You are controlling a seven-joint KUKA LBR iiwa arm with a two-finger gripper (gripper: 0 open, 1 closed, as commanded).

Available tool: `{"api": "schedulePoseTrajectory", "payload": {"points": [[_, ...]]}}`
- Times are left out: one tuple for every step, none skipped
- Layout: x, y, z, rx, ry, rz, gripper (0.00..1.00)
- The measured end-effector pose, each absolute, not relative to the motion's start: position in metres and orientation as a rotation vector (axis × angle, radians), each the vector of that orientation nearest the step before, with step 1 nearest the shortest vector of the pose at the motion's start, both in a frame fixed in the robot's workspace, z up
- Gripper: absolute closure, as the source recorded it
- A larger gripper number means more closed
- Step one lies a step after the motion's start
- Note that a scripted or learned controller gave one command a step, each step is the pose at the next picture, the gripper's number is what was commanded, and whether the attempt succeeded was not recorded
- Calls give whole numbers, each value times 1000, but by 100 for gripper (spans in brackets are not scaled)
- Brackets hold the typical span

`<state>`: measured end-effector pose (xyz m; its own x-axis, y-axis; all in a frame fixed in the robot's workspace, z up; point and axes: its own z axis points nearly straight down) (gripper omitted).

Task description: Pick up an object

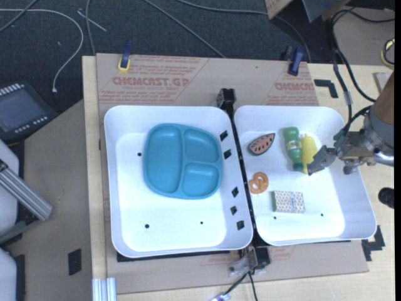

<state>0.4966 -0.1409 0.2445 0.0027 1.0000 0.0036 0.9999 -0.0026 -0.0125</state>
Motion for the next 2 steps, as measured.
{"api": "schedulePoseTrajectory", "payload": {"points": [[499,-141,250,-2220,-2221,0,0],[492,-139,205,-2218,-2216,4,0]]}}
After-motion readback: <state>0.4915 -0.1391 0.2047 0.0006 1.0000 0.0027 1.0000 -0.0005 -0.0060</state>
